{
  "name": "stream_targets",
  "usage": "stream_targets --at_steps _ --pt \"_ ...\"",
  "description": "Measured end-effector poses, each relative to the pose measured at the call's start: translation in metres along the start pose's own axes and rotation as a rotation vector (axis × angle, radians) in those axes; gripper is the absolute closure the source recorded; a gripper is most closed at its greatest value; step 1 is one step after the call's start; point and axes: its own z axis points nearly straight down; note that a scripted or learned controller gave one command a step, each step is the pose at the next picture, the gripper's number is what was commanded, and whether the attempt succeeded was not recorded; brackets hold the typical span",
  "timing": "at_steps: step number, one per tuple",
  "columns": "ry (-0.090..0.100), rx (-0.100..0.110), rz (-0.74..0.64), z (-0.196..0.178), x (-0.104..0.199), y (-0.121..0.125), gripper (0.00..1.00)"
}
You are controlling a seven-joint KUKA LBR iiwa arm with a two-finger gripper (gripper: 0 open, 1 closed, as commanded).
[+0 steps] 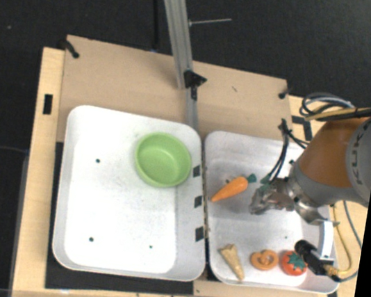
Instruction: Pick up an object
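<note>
Nearest you, along the front wall of the right bin [268,286], sit three small pieces in a row: a pale cone [232,260] lying on its side, a round orange piece [264,260] beside it, and a red tomato-like piece [293,263] just beside that, with a black fitting touching or overlapping its right edge. Farther back, in the middle of the same bin, an orange carrot [231,188] with a green top lies tilted, its thin end toward the divider between the bins. Your gripper [262,201] hangs just right of the carrot's green end, near it but apart as far as you can judge; whether it is spread or closed you cannot tell from this angle, and nothing can be seen in its grasp. The carrot looks like the likeliest target, so shift left until you are centred over its thick part, turn the wrist so you close across the carrot's width and not along it, then descend straight. Its tapered shape will probably slip if you pinch near the tip. Beyond, in the left bin [80,190], a green bowl [163,159] sits toward the far side, well apart from your work, on the tan worktop [127,78].
</note>
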Motion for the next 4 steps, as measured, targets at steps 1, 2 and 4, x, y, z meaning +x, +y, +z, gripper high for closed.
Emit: stream_targets --at_steps 1,2,4 --pt "-0.001 -0.002 -0.009 -0.048 0.008 0.003 1.0" --pt "-0.002 -0.004 -0.009 -0.111 0.009 0.001 1.0" --pt "-0.001 0.002 -0.012 -0.16 0.057 0.011 1.0"
